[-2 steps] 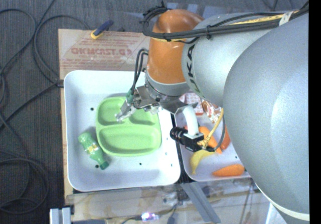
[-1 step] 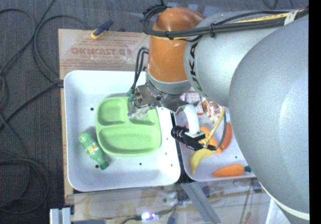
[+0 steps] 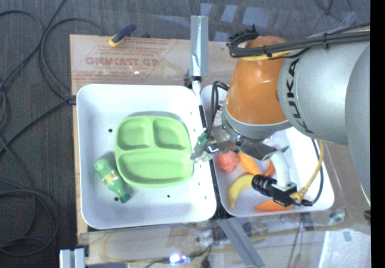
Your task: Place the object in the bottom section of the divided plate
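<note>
While the gripper (image 3: 201, 146) sits over the seam between the two white bins, just beside the right rim of the green moulded plastic divided plate (image 3: 154, 149) in the left bin (image 3: 90, 110), this looks like the carry or approach step. Can't tell the fingers' opening or any load. Candidate objects, a pink lump (image 3: 227, 161) and yellow banana (image 3: 238, 190), lie in the right bin (image 3: 325, 197). Next: confirm grasp, then move over the plate's large bottom section.

Fixed above the bench, looking down at a slant from middling height. Takes in both bins: left bin (image 3: 90, 201) toward nine o'clock, right bin (image 3: 322, 201) toward four, with the arm (image 3: 325, 92) entering from three o'clock.
</note>
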Controlling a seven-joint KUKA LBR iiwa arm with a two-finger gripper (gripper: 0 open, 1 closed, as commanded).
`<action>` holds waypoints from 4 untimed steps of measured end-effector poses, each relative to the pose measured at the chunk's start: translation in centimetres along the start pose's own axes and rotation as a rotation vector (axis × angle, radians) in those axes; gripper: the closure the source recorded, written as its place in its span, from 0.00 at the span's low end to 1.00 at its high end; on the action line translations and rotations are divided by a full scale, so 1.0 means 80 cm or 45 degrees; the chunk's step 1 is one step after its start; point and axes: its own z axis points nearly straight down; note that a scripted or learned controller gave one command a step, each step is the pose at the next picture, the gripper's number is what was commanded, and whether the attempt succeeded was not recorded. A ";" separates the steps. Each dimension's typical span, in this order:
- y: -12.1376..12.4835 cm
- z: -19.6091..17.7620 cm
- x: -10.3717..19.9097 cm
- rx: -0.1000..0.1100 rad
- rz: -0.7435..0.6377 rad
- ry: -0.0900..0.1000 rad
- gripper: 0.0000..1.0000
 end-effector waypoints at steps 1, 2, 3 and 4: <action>-0.031 0.071 -0.098 0.003 0.074 0.003 1.00; -0.033 0.021 -0.110 -0.002 0.198 0.002 1.00; -0.033 0.021 -0.110 -0.002 0.198 0.002 0.00; -0.032 0.013 -0.110 0.004 0.197 0.001 1.00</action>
